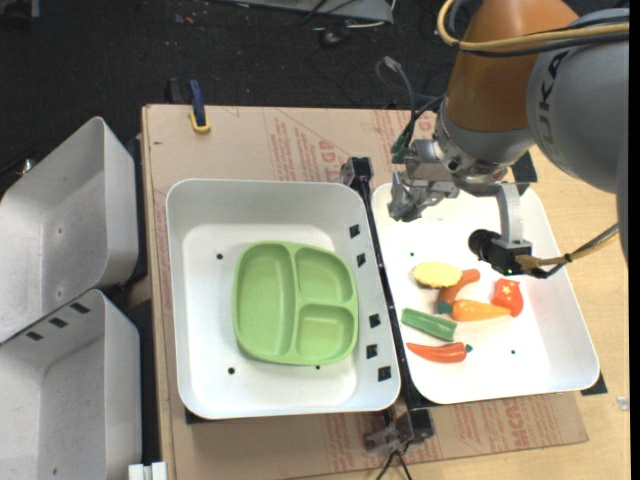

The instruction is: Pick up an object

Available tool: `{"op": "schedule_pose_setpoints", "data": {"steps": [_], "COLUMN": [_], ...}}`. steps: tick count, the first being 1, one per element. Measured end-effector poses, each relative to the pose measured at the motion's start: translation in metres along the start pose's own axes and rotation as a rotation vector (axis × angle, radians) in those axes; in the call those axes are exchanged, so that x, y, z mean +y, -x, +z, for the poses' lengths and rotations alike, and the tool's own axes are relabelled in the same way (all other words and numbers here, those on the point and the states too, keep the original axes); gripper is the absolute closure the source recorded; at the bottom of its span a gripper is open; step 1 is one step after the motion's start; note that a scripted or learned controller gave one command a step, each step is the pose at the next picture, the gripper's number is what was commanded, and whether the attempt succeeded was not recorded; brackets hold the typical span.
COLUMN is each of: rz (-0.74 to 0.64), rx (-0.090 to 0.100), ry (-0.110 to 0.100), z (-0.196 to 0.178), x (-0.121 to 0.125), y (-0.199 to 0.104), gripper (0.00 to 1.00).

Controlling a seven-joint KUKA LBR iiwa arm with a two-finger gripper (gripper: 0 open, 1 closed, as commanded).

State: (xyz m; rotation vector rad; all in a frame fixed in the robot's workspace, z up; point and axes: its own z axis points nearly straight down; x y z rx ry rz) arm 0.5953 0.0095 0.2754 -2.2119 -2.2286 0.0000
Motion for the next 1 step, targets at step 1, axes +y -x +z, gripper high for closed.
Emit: {"op": "schedule_pose_setpoints", "data": {"steps": [1], "rz": [0.001], "rx": [-0.001], "ry": [-0.001], "z": [0.0212], "x": [-0.0053], "y": [-0.0519], "gripper": [1.0]}}
